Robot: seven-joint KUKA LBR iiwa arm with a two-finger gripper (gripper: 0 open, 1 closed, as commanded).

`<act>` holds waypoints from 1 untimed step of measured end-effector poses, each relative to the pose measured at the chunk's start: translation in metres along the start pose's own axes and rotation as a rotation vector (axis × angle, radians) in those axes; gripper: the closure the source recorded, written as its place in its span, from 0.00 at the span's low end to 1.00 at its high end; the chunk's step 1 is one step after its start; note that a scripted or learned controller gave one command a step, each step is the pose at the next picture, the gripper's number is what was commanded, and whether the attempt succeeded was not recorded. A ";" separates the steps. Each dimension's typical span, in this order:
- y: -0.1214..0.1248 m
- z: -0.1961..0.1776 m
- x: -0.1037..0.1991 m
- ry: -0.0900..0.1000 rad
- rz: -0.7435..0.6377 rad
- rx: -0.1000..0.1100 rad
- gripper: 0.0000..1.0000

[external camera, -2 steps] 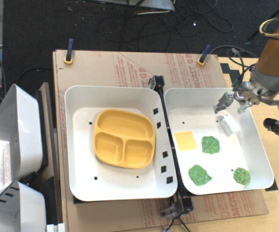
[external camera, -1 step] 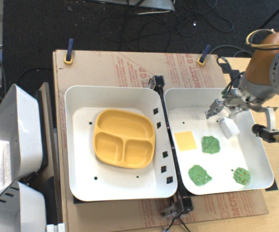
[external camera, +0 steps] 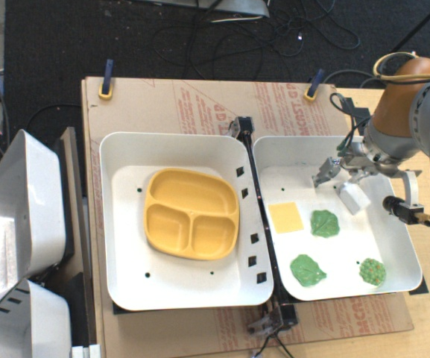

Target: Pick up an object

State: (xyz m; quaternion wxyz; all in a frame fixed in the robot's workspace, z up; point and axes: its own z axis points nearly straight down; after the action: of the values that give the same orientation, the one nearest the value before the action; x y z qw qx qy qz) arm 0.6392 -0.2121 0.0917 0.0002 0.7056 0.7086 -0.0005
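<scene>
Four flat, light-looking pieces lie right of centre; I judge the yellow square (external camera: 285, 217) thin, needing an edge pinch, while my gripper (external camera: 338, 183) hangs spread wide, holding nothing.

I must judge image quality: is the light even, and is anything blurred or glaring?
Camera view: light is soft and even, shadows faint; the white bins look bright but not glaring; the yellow tray and green pieces are sharp; the gripper is slightly soft.

A robotics lab bench.
Loose cables (external camera: 304, 21) trail over dark carpet behind a cardboard-topped bench (external camera: 200, 103), clamps (external camera: 106, 80) holding its far edge.
</scene>
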 end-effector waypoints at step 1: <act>0.001 -0.012 0.000 -0.001 -0.002 -0.003 1.00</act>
State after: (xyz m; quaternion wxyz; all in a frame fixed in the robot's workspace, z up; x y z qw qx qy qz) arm 0.6402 -0.2120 0.1034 0.0018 0.7050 0.7092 0.0001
